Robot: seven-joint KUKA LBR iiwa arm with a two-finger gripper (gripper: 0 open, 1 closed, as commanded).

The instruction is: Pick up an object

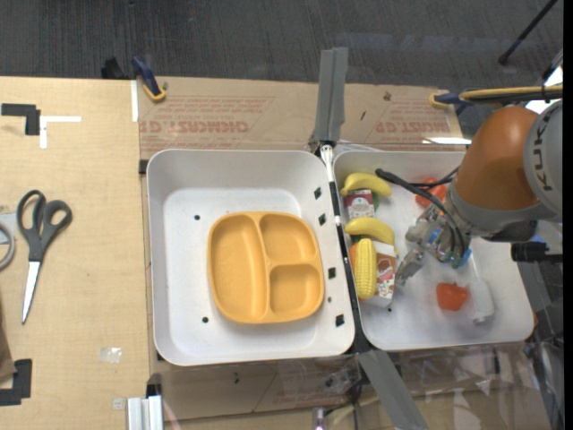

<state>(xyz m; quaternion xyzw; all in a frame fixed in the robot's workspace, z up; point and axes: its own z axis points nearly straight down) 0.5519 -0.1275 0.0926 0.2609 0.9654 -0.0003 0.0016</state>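
We see the gripper point(405, 271) low in the right bin point(501, 325), beside the corn point(365, 267); we can't tell its grip.

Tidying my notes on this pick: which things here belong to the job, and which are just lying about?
Job: gripper; right bin with two bananas, corn cob, red piece.
Lying about: yellow divided plate in left bin; scissors on bench.

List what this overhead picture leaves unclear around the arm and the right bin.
- Gripper: small and blurred in the camera view; whether it is open or shut cannot be told.
- Right bin: the arm covers its upper right part.
- Orange object: partly behind a black cable and the arm; its kind is unclear.
- Small carton: label too small to read.
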